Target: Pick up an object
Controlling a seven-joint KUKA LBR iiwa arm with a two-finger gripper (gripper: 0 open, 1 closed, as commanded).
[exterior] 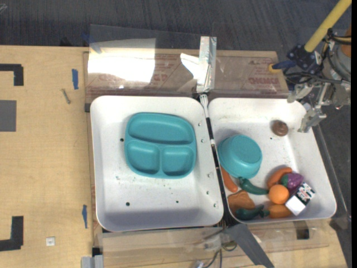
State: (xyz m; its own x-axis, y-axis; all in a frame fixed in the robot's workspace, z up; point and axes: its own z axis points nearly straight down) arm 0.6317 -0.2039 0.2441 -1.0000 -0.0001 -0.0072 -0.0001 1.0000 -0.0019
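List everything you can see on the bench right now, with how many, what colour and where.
Bins: two, white, side by side on the bench.
Divided plate: one, teal, middle of the left bin.
Bowl: one, teal, upside down at the right bin's left side.
Round piece: one, brown, far part of the right bin.
Toy food pile: several pieces, orange, green and purple, near corner of the right bin.
Block: one, white with dark marks, beside the pile.
Gripper: one, grey metal, over the right bin's far right corner.
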